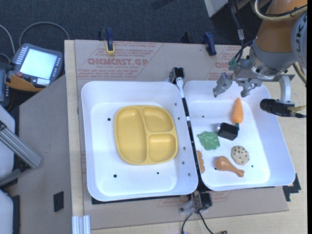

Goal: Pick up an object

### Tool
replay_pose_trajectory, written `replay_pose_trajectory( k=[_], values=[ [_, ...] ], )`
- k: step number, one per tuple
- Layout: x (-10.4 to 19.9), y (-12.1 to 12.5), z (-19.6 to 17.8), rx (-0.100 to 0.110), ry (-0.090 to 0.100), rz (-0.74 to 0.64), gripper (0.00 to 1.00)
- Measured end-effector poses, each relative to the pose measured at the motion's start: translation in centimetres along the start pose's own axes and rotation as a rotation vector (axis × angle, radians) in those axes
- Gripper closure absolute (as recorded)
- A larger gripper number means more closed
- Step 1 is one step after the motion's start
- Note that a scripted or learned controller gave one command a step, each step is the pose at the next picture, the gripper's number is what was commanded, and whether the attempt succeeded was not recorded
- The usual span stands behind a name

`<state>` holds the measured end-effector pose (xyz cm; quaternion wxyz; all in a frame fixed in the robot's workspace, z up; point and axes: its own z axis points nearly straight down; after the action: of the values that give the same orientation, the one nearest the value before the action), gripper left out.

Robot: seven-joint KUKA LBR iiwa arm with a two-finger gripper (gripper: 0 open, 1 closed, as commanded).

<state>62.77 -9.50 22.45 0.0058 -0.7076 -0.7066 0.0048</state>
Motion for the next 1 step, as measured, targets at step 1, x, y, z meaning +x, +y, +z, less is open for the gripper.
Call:
replay_pose_trajectory(
  k=[1],
  values=[
    [0.01,0.18,-0.51,-0.009,-0.001,-0.002,0.0]
  ],
)
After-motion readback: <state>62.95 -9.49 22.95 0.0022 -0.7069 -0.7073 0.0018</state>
